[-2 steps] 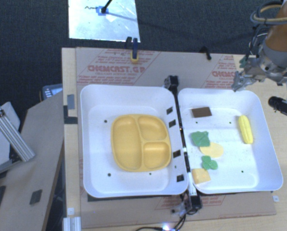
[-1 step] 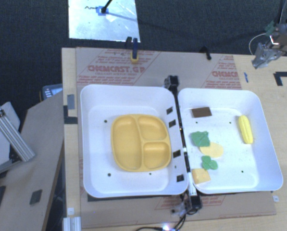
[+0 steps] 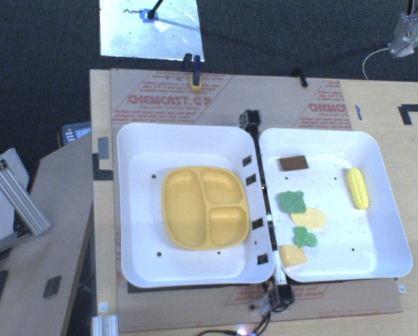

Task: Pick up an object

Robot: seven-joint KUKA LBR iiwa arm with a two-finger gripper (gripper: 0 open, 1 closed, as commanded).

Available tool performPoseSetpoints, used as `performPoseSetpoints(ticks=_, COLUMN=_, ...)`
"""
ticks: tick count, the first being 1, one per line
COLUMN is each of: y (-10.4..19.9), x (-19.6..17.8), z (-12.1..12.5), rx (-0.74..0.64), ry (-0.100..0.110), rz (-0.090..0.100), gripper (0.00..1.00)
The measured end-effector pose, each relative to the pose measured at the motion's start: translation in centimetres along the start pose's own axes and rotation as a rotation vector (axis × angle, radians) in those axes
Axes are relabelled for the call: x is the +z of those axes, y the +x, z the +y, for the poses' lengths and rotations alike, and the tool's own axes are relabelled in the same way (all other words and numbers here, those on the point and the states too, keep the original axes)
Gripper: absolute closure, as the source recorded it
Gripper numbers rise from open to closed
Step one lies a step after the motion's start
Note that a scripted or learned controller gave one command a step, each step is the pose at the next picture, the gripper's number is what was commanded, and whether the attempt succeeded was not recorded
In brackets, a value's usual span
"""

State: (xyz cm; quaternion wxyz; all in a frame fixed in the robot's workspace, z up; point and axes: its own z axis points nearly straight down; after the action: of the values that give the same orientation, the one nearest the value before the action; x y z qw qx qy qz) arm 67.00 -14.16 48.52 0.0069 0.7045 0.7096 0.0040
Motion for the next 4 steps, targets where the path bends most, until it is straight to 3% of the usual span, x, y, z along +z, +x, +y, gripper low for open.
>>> performPoseSetpoints(ticks=1, y=-6.7, x=18.7, z=-0.8, rx=0.011, ry=0.029, rz=0.006, gripper=1.00)
performPoseSetpoints(ticks=2, y=-6.6, x=2.1, z=-4.7, rx=0.006, ry=-0.005, rz=-0.004, gripper=1.00)
performPoseSetpoints(ticks=3, y=-6.4, x=-4.7, z=0.0, rx=0.001, ry=0.002, rz=-0.001, gripper=1.00)
performPoseSetpoints(ticks=4, y=-6.5, x=-5.3, z=-8.3, rx=0.008, ry=0.012, rz=0.003, gripper=1.00)
